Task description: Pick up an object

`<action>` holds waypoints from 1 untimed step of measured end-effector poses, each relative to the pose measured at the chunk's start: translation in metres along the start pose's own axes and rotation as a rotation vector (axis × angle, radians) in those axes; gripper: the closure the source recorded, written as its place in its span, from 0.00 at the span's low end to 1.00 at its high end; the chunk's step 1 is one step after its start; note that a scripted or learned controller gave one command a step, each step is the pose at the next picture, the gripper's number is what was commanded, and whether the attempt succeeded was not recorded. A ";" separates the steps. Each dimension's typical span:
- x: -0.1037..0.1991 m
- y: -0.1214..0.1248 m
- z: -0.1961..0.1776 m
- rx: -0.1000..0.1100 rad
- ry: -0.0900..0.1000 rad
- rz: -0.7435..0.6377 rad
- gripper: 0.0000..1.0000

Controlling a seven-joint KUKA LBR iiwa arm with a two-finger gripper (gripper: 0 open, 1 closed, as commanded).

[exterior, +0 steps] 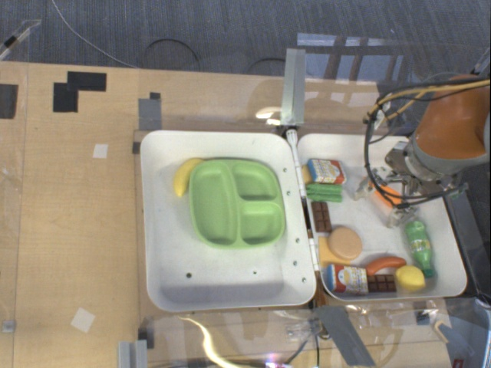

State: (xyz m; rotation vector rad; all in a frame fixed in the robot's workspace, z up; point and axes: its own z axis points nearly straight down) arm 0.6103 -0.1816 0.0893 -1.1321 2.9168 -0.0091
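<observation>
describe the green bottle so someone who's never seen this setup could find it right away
Look in the right bin, along its right wall. The green bottle lies there, just above the yellow lemon. It is the only green, elongated item on that side; the green tray sits in the other bin.

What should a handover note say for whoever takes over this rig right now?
Gripper: low over the right bin, above the green bottle; finger state unclear, nothing visibly held.
Right bin items: carton, chocolate bar, round bun, can, lemon, hot dog.
Left bin: green divided plate, with a banana at its left edge.
Done: no pick visible.
Left: grasp one object and lift it.
</observation>
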 end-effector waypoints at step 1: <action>0.042 0.011 -0.001 -0.003 -0.003 -0.006 0.00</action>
